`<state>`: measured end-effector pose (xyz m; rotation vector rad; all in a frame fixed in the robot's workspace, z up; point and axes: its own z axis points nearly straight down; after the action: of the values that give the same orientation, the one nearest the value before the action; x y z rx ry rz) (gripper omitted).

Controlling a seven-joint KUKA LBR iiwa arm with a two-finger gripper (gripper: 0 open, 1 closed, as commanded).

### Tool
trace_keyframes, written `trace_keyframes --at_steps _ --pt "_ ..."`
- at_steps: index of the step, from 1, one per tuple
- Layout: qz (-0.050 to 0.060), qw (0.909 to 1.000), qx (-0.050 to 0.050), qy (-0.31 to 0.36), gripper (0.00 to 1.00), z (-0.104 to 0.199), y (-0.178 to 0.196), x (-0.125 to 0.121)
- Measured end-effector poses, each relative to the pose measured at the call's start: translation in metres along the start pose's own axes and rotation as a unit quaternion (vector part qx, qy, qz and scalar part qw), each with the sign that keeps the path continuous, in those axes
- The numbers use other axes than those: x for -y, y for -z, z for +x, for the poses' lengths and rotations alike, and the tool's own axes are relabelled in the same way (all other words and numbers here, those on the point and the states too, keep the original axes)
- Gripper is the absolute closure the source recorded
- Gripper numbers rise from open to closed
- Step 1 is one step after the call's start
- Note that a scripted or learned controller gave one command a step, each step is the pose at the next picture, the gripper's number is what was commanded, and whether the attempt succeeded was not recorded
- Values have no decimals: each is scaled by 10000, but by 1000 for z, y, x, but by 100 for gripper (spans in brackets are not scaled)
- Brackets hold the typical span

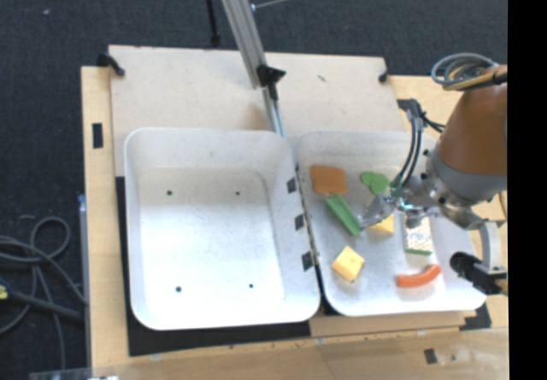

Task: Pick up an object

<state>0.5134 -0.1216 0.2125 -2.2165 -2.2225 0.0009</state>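
The bench (197,88) is a light wooden board carrying two shallow white bins side by side. The left bin (214,233) has a speckled white floor with a few small dark dots. The right bin (359,156) contains all the loose objects. The arm (474,135) enters from the right, with an orange band above a grey wrist, and dark cables loop beside it. The gripper (382,212) is lowered into the middle of the right bin, among the objects; whether its fingers are apart or closed, and whether anything sits between them, cannot be told because the metal parts blur together. A slanted aluminium rail (239,15) rises from the rear of the bench between the bins. Objects, in descending size: a long green block (342,214) lies diagonally, just left of the gripper; an orange-brown square piece (328,179) lies near the bin's rear left, touching the upper end of the green block; a patterned white packet (418,238) lies right of the gripper; a red-orange curved piece (418,277) lies near the front wall; a yellow cube (348,264) rests toward the front left; a small green rounded piece (373,180) lies just behind the gripper; a pale yellow piece (382,225) lies directly beneath the gripper tip.
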Motion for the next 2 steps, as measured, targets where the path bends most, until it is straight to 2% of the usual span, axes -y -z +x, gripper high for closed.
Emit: trace_keyframes --at_steps 1,2 --pt "-28 10000 6 -16 0 0 2 -1" --pt "3 10000 18 -31 0 -6 -45 -9"
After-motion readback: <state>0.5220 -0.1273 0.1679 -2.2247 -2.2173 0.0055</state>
